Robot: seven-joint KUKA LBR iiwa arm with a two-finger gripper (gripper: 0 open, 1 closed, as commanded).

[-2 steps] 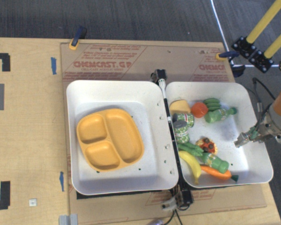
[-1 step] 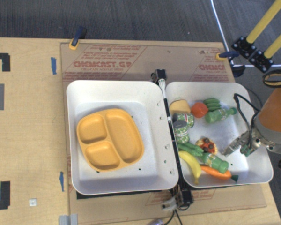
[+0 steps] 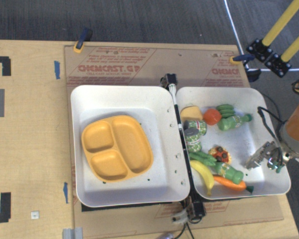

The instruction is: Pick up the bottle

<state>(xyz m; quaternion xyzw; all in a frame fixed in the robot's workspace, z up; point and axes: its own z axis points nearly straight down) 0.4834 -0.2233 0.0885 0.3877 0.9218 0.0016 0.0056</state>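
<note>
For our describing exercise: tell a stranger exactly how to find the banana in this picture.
Start at the right white bin and go to its near edge, by the divider between the bins. The banana lies there, left of a green bottle and an orange carrot. It is the only long, curved yellow thing among them.

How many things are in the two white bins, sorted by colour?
Yellow or orange-yellow: 3, the divided plate, the banana, a yellow block
Green: 4, two bottles, a can, a long vegetable
Red or orange: 3, tomato, carrot, a small mixed-colour piece
Total: 10
</note>
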